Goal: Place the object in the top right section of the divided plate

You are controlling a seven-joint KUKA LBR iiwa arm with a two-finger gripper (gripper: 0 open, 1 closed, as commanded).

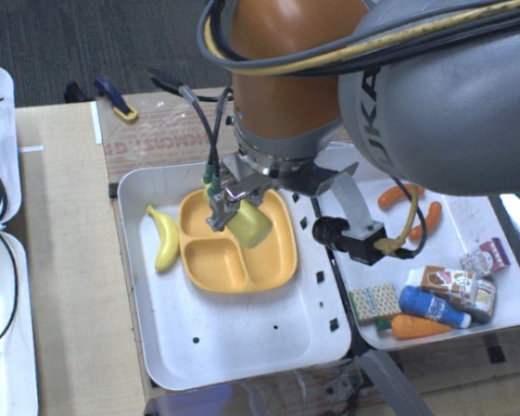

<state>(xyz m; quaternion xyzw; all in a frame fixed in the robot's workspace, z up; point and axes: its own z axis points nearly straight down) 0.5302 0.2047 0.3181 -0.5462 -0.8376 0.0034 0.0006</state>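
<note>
While clamped between the pincer [225, 206] fingers, yellow-green cup [249, 225] above the divided plate [214, 275].

The arm [433, 89] is a thick, smooth grey tube bearing part of a dark printed letter. Above the wrist sits a rounded, glossy orange band [294, 54]. Black and yellow cables [362, 37] loop over the band and run along the arm. Thinner grey and green wires lead to the metal gripper [227, 204]. A black block [352, 237] hangs beneath the wrist.
</note>
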